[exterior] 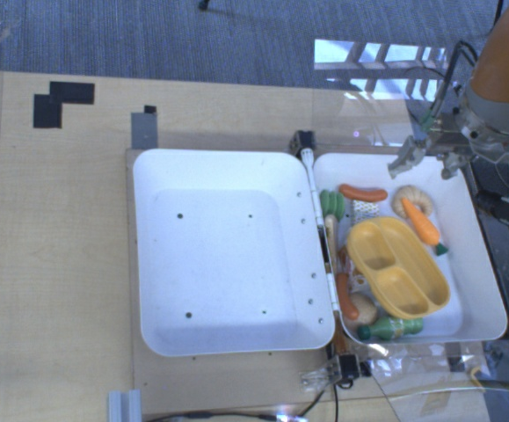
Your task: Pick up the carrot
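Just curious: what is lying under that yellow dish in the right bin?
Toy food pokes out around the yellow dish: a green piece at its near edge, the carrot beside its far edge. Anything directly beneath is covered.

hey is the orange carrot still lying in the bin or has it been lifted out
In the bin. The orange carrot lies in the right white bin, beside the yellow divided tray; the gripper is above it.

- Carrot [425, 225]: orange, green at its lower end.
- Divided tray [398, 267]: yellow.
- Sausage [363, 193]: red-orange.
- Bins [149, 262]: white.
- Table [52, 262]: pale wood grain.
- Floor [149, 25]: blue carpet.
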